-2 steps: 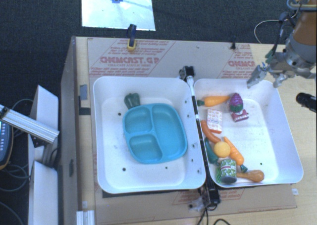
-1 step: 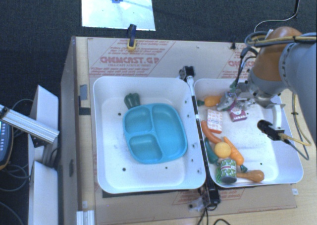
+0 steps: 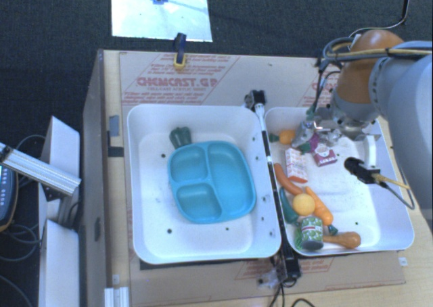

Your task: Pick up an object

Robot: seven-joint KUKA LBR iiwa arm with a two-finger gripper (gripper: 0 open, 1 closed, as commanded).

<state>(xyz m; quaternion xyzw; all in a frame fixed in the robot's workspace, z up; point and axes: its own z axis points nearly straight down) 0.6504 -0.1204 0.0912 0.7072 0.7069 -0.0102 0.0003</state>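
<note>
Camera view | pincer (image 3: pixel 318 134) over right bin (image 3: pixel 396 221), grip state unreadable | glossy blue compartment tray (image 3: pixel 211 182)

Blue divided tray (image 3: pixel 211 181) in left bin (image 3: pixel 150 231), beside green pepper (image 3: pixel 180 136)

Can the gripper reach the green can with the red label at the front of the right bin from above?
Probably yes. The green can with the red label lies uncovered, though a yellow ball and orange carrot crowd it; the gripper is farther back.
</note>
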